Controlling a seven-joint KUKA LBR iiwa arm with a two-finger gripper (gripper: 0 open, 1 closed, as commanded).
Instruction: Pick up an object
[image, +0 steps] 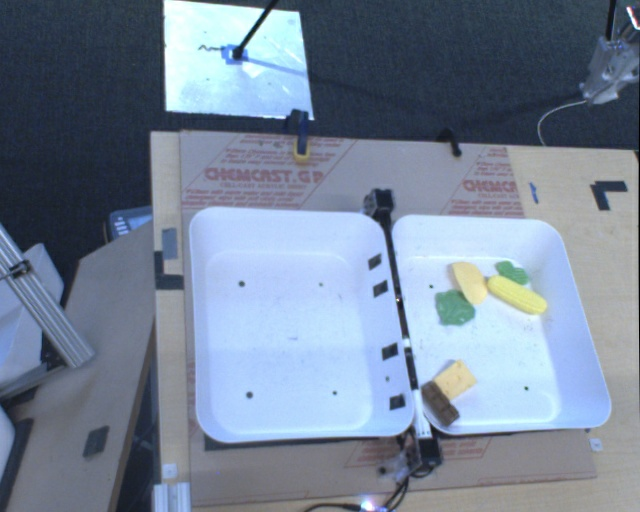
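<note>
The right bin (520, 375) holds all the loose pieces. Toward its far side a pale yellow wedge (467, 281) lies touching or just beside a longer yellow corn-like piece (518, 295). A small green piece (512, 270) sits at that piece's far edge. A larger green piece (455, 308) rests just on the near side of the wedge, closer to the bin's inner wall. In the bin's near inner corner a tan-yellow block (456, 378) lies tilted, with a dark brown block (439, 402) touching its near end, close against the wall.

The gripper (612, 64) appears as a pale grey shape well beyond the right bin's far outer corner, out over the dark floor, with a thin light cable looping below it. It is small and blurred, so whether it is open or closed cannot be told, and nothing is seen held in it. Every piece in the bin lies well apart from it; the nearest are the corn-like piece and the small green one.

The left bin (290, 335) sits just beside the right bin, their inner walls touching.
</note>
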